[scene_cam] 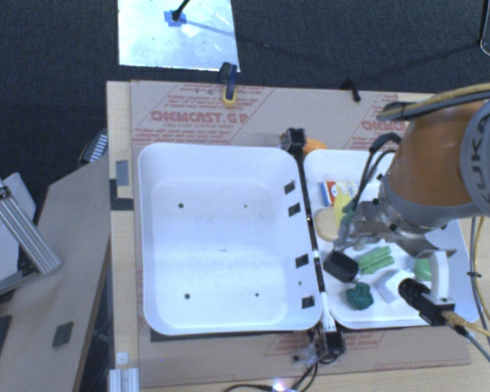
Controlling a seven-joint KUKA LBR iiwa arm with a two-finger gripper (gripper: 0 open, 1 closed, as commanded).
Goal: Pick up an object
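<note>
Gripper [353, 233] is hanging low over the right bin [343, 318], near its left wall; whether it is grasping anything, cannot tell. Green ridged piece [374, 260], dark teal lump [360, 296] and black block [340, 265] are lying crowded just beside it. Left bin [159, 243] is offering wide open floor.

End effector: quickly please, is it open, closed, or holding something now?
End effector: cannot be told; it is low in the right bin, above the small objects there.
</note>
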